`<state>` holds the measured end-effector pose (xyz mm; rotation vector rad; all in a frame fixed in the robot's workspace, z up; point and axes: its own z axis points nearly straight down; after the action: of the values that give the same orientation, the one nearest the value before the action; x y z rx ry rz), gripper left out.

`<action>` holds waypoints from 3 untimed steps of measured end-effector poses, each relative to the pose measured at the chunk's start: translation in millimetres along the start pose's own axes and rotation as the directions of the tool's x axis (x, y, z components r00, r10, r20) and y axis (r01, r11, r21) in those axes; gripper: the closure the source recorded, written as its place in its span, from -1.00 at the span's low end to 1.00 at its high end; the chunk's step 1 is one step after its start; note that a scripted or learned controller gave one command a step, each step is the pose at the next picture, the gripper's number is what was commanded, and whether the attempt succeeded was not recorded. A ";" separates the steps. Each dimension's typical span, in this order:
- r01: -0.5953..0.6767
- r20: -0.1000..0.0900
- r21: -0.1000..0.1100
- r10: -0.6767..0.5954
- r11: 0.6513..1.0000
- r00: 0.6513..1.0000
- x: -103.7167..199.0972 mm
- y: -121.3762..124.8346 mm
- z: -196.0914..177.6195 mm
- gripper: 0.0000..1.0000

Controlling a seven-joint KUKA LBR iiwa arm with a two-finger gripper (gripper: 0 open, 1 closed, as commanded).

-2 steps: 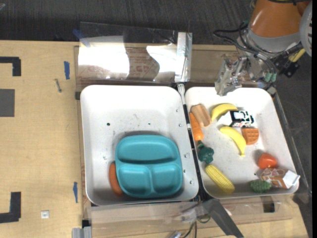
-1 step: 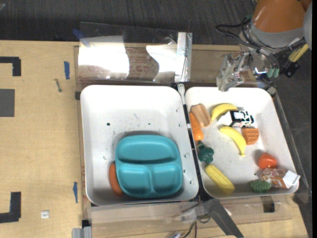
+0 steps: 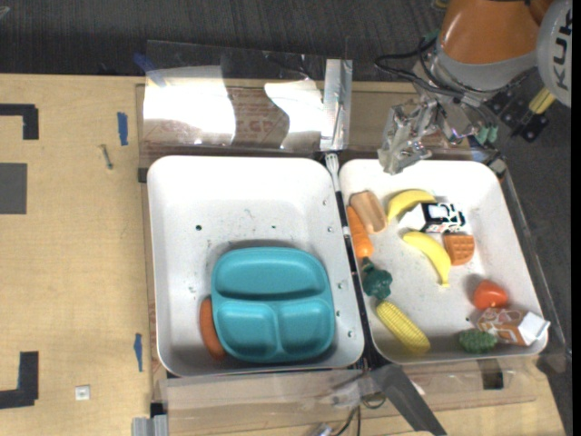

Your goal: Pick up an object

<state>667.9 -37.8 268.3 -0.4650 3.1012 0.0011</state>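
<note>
Your arm (image 3: 495, 21) reached in from the upper right, its orange band above the wrist, and the end effector (image 3: 402, 153) hung over the far rim of the right bin (image 3: 513, 212), holding nothing; you couldn't tell whether it was open or closed. Below it in that bin lay two bananas (image 3: 427, 248), a corn cob (image 3: 401, 325) and a tomato (image 3: 490, 294), while the teal tray (image 3: 270, 304) sat in the left bin (image 3: 182, 207).

Bare floor lies open mid right bin (image 3: 508, 209), between the bananas (image 3: 427, 243) and corn (image 3: 401, 325).
</note>
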 end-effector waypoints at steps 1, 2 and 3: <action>-0.051 0.009 0.004 0.051 0.999 0.999 4.1 -16.8 -39.8 1.00; -0.030 -0.001 0.000 0.030 1.000 1.000 4.6 -14.9 -26.0 1.00; 0.023 -0.002 -0.001 -0.023 1.000 1.000 -4.9 17.0 -9.9 1.00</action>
<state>667.6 -20.1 278.2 -0.5009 3.0983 0.0024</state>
